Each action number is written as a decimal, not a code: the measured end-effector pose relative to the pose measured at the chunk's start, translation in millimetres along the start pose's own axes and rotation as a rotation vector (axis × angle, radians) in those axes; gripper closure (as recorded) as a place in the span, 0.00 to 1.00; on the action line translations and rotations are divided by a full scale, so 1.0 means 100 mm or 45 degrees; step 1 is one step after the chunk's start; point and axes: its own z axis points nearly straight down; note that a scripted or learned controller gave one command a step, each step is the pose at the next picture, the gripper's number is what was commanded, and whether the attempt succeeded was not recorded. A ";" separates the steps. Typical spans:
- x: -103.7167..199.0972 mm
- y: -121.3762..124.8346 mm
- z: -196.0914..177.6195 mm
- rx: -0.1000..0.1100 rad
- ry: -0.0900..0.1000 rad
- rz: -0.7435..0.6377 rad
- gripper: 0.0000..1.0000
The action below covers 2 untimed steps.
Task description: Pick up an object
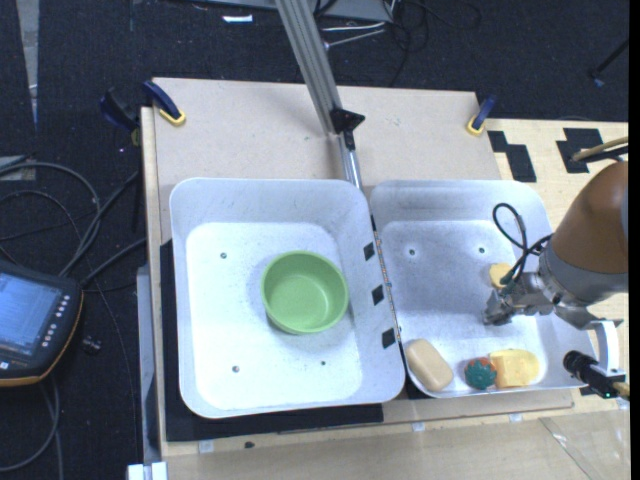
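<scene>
Your jaws [497, 313] hover low in the right bin [440, 233]; you cannot tell how they stand. A tan block [429, 364], teal ball [480, 373] and yellow piece [516, 367] lie along its near wall. The green bowl [305, 292] sits in the left bin [215, 268].

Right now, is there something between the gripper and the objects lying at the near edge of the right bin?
Nothing visible. The gripper hangs over the right bin, and bare floor separates it from the beige oval object, the teal and red ball and the yellow object. The green bowl sits apart in the left bin.
</scene>
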 end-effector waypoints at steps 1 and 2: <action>0.00 0.00 -0.11 -0.002 0.000 0.000 1.00; 0.08 0.02 -0.57 -0.007 -0.002 -0.001 1.00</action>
